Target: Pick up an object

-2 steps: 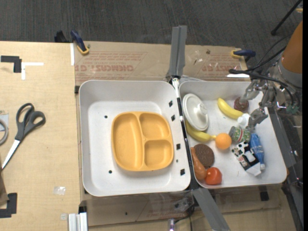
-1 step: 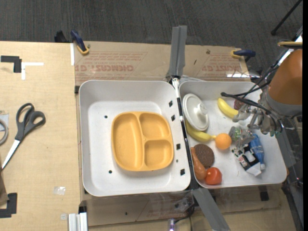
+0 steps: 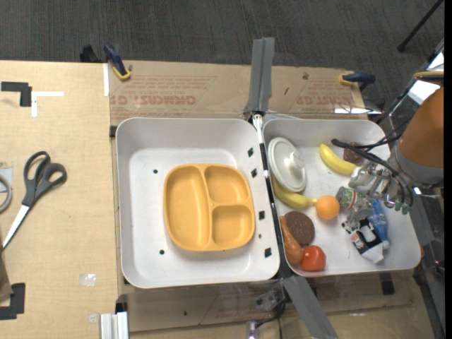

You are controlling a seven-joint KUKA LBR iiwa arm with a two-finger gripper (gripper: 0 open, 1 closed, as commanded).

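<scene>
Camera view, right side: what is the likeliest thing to pick?

— My guess is the blue and white packet [image 3: 374,233]. It lies in the right bin [image 3: 402,263], near the front right corner, just below the tool [image 3: 366,193].

Is the tool open or closed?

— I cannot tell. It is a tangle of metal and cable from this angle, and nothing is plainly gripped in it.

What could go wrong?

— The packet looks flat, crumpled and soft, with a dark printed patch on one end. A flat, limp thing offers little to pinch, so it may slip out or fold. It also sits close to the bin's wall, which could block the tool on that side. And the orange [image 3: 327,207] is just beside the tool's left; a small drift could nudge it into rolling toward the tomato [image 3: 313,258].

Anything farther out that matters?

— Not much. A banana [image 3: 335,159] lies behind. The left bin [image 3: 134,203] holds a yellow divided plate [image 3: 210,207], and scissors [image 3: 35,182] rest on the counter [image 3: 56,260], well apart.
</scene>
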